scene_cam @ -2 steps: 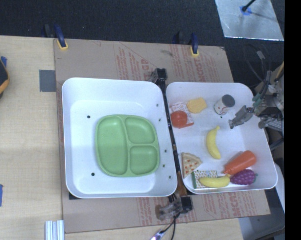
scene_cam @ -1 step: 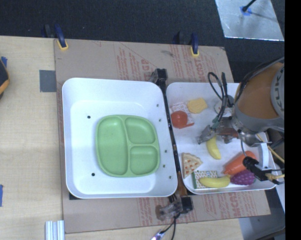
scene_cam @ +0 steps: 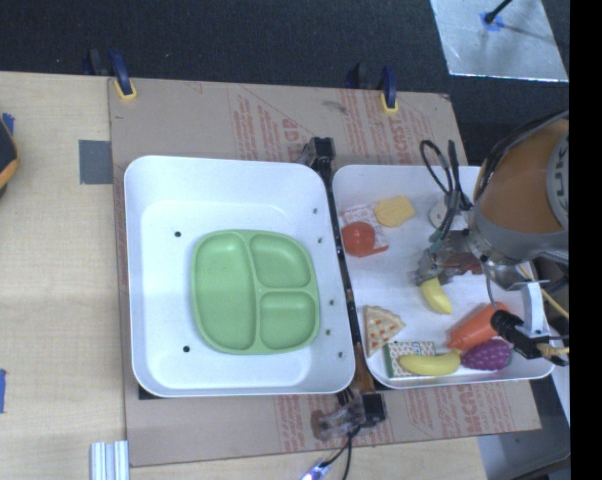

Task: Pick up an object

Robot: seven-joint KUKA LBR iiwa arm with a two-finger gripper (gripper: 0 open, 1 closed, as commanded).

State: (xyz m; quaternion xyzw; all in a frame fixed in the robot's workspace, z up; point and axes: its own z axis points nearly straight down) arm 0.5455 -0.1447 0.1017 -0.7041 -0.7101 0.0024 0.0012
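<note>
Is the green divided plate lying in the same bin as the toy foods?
No: the green divided plate lies in the left bin, the toy foods in the right bin.

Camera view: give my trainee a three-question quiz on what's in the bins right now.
1. True or false: the green tray lies in the left bin.
2. What lies just below the tool? A) tomato B) small yellow piece C) grapes
3. What lies left of the grapes along the right bin's near edge?

Key: 1 true. 2 B, the small yellow piece. 3 the banana.
</note>
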